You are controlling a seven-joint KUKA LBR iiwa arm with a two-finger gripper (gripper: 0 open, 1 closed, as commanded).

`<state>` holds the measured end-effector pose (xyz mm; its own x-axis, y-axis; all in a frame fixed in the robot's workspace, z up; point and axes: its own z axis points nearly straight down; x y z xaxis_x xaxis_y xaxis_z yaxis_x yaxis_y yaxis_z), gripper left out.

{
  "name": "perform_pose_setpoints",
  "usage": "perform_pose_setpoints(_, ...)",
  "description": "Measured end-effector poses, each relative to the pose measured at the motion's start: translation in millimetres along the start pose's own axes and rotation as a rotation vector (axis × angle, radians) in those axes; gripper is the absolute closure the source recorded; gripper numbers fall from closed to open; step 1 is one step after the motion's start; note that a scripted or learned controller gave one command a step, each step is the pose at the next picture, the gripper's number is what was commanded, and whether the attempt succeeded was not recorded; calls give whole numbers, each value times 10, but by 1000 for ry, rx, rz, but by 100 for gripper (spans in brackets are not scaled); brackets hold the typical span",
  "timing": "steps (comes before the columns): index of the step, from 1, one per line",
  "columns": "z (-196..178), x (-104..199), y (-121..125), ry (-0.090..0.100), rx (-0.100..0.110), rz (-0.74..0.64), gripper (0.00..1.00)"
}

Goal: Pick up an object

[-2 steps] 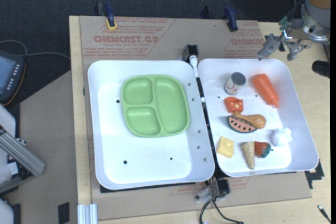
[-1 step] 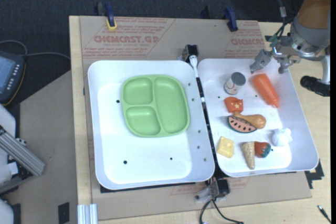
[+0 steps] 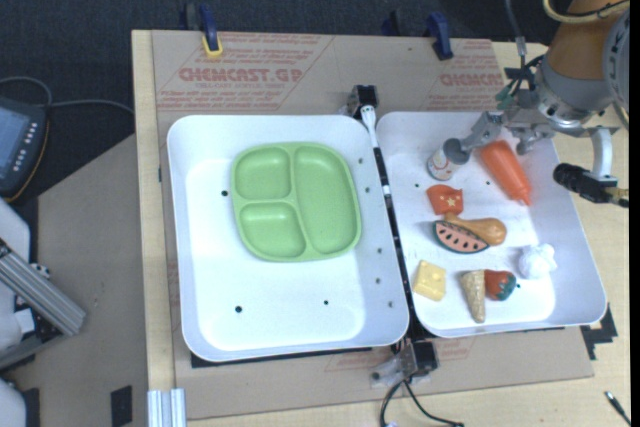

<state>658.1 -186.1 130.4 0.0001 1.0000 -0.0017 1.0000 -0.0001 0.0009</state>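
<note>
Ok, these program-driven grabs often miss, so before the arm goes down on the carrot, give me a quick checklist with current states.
1. Gripper above the right bin: ok.
2. Carrot in full sight, lying beside the gripper: ok.
3. Carrot between the fingers: not ok, it lies apart.
4. Fingers open enough: cannot tell.
5. Small jar close to the gripper's tip, may get bumped: not ok.
6. Green tray out of the way in the left bin: ok.

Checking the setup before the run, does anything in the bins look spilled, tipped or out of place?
Nothing stands out. The green three-compartment plastic plate lies flat in the left white bin. The toy foods, including the orange plastic carrot, lie loosely scattered inside the right white bin.
</note>
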Motion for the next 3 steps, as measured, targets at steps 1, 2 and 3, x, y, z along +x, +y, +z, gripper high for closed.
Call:
perform_pose_setpoints(1, 483, 11, -5, 3, 6, -2, 0)
perform_pose_setpoints(2, 339, 10, 14, 1, -1, -2, 100)
perform_pose_setpoints(3, -226, -80, 65, -1, -6, -1, 100)
